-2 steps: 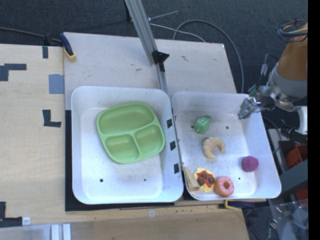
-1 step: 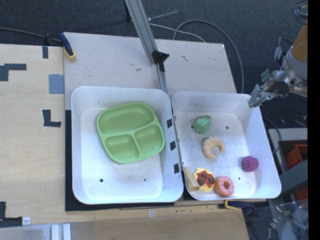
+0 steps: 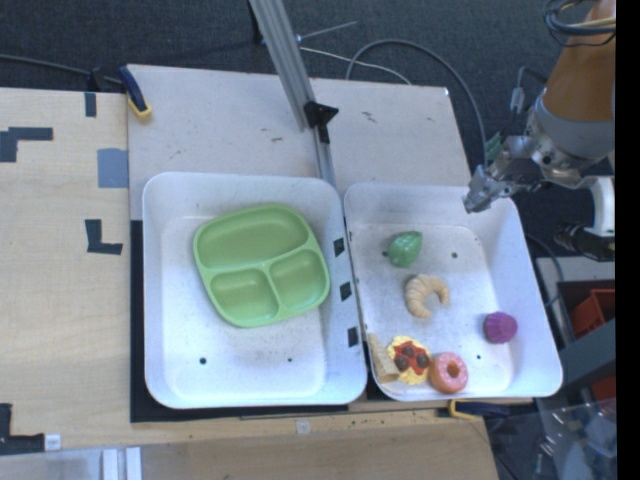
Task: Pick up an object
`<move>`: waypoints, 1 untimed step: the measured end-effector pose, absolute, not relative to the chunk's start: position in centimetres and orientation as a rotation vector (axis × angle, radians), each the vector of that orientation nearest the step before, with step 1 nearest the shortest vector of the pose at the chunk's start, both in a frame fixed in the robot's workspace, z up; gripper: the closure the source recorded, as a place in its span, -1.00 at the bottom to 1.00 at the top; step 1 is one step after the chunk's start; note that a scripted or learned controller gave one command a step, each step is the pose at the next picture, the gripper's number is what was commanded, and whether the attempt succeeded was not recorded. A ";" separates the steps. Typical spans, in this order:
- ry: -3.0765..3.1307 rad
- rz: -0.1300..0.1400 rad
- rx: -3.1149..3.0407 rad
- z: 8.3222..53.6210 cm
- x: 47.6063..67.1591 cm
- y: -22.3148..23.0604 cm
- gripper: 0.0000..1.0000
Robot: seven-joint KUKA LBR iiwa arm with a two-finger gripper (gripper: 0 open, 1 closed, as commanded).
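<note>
Whether my jaws (image 3: 478, 198) are open, I cannot tell; they hover over the right white bin's (image 3: 530, 268) far rim, approaching. Next: descend onto the green rounded toy (image 3: 405, 248).

The surface (image 3: 240, 118) is a pale board, scuffed with dark marks, and 2 shallow white bins sit on it side by side, edges touching. The left bin (image 3: 160, 298) lies near the front, the right bin (image 3: 525, 268) just beside it. A yellow-tipped clamp (image 3: 135, 93) grips the surface's far left corner.
</note>
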State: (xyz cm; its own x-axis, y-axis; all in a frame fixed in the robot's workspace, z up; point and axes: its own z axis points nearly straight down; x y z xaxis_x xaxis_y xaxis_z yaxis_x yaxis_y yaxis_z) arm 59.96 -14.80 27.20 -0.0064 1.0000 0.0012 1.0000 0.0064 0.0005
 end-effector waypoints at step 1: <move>-2.227 0.002 -2.213 25.3 60.2 -9.6 1.00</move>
